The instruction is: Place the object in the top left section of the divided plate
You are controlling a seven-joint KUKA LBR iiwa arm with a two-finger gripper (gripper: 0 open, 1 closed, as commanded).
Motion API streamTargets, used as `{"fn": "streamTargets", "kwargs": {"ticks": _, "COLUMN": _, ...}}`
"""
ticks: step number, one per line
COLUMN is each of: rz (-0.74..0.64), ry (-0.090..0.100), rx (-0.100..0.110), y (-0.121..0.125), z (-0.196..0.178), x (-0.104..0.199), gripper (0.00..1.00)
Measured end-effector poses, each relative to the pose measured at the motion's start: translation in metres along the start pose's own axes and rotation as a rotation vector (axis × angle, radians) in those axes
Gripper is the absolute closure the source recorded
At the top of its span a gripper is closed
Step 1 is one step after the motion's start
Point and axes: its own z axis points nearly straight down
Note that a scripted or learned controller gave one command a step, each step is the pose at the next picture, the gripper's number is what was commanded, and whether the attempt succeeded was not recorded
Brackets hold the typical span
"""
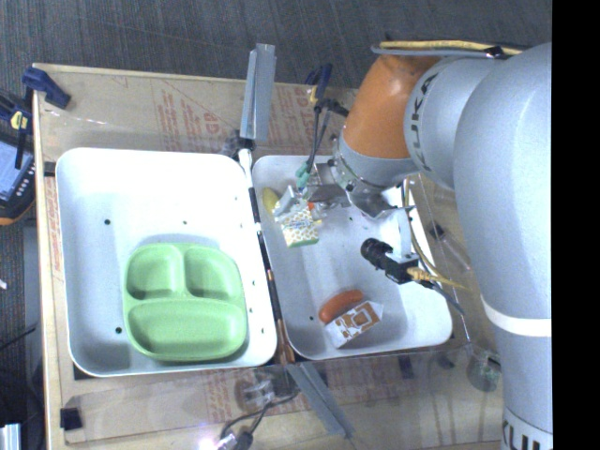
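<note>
Pretty clearly a robotics lab setup: a big grey industrial arm [487,204] leans over a plywood bench [141,101] with blue clamps [45,86] on its edge. Two white bins [84,186] sit side by side on it, over dark carpet [141,17].

Gripper [302,198] mostly hidden under orange wrist band [394,111]; finger state unclear. Arm [497,204] covers right bin's [309,279] right rim. Small yellow item [270,199] behind patterned packet [300,225], too small to identify. Black device [14,172] cut off at left edge.
</note>
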Motion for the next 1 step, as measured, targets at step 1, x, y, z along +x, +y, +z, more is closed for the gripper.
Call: {"fn": "streamTargets", "kwargs": {"ticks": 1, "rz": 0.065, "ry": 0.000, "rx": 0.003, "y": -0.0391, "z": 0.0012, "x": 0.0796, "gripper": 1.00}}
